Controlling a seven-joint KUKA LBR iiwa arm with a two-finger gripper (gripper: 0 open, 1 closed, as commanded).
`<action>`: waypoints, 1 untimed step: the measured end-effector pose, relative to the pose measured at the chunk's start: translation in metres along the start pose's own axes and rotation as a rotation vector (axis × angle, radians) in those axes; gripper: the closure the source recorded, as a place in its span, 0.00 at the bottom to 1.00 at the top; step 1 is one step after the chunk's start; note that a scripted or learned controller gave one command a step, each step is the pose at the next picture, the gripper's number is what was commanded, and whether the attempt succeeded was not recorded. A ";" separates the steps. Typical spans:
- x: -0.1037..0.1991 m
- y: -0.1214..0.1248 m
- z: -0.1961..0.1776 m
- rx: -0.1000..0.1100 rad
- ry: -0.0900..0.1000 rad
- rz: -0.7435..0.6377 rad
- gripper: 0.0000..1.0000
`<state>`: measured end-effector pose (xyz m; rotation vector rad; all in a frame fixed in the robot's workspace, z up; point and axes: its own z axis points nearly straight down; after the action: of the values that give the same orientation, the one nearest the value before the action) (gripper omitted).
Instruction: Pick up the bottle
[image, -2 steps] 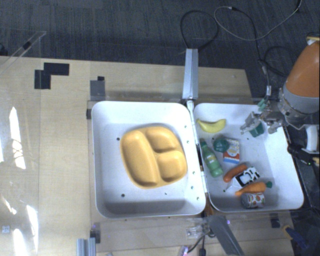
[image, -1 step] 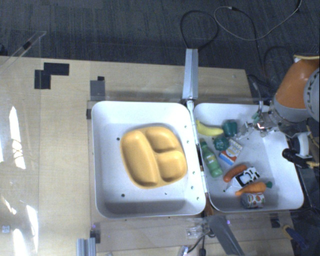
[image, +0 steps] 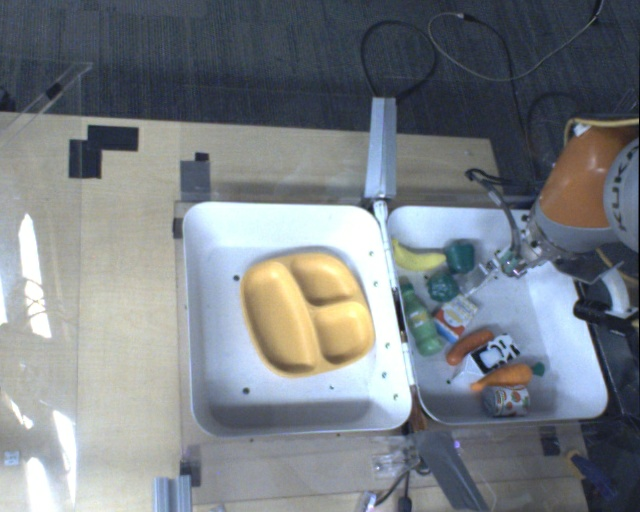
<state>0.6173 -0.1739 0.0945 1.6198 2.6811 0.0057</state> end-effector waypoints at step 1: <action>0.019 0.069 0.005 0.007 -0.001 0.164 0.00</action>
<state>0.6696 -0.1255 0.0900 1.8358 2.5416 -0.0033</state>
